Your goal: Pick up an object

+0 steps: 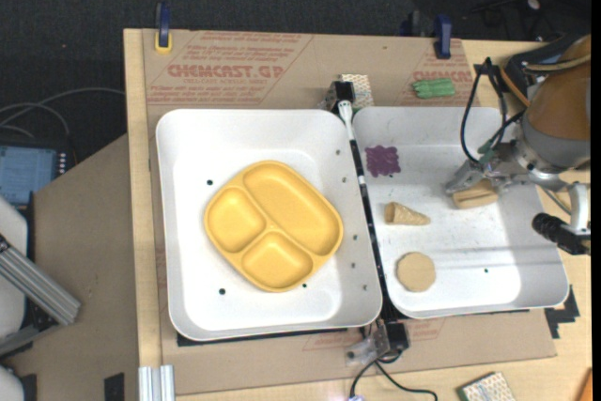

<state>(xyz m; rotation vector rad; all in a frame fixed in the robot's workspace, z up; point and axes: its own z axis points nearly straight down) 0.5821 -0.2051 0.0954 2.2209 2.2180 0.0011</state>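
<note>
- Yellow plastic divided plate (272,223) with three compartments is sitting pretty much in the middle of the left white bin (188,146), tilted at an angle to the bin's edges.
- Over in the right white bin (526,282), a purple bumpy toy like a grape bunch (382,161) is lying near the top left corner.
- Tan wedge-shaped piece (406,215) is lying close to that bin's left edge, and a round tan cookie-looking disc (415,271) is sitting near the bottom edge below it.
- Metal two-finger gripper (477,183) is hanging down at the right bin's upper right area, right on top of a tan block-shaped piece (473,196); honestly can't tell if it's gripping it or how far apart the fingers are.
- Green toy (433,89) is lying on the wooden bench board (235,70), outside the bins, by the top edge.
</note>
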